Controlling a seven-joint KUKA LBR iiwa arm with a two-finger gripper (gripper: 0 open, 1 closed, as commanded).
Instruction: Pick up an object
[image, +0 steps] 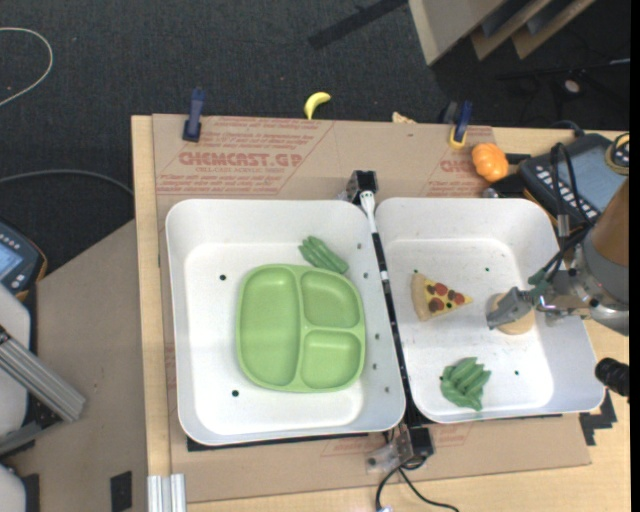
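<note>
Nearest you in the right bin (430, 215) lies a bunch of green beans (465, 383), loose on the bin floor and well clear of the arm. A little farther in, at the right side of that bin, your gripper (508, 312) hangs low over a small tan object (516, 324) that peeks out beneath its tip. You cannot tell from this view whether the gripper is released or clenched, nor whether it touches the tan object at all, so do not count anything as held.

Just left of the gripper, at about the same depth, sits a pizza slice (437, 296), lying flat and apart from it. In the left bin (185, 300) a green divided plate (299, 327) takes the middle, and a second bunch of green beans (323, 254) rests just beyond its far right corner, near the wall between the bins.

By the look of it, you are at the grasp step: the gripper is down at a candidate, and nothing is lifted yet. The next move calls for a firm close on the tan object, then a straight lift, checking that it comes up with the gripper. If it stays behind, the pizza slice is your closest alternative.

Beyond the bins, on the table (250, 160), an orange toy (489, 161) sits at the far right and a small banana (317, 102) at the far edge.
</note>
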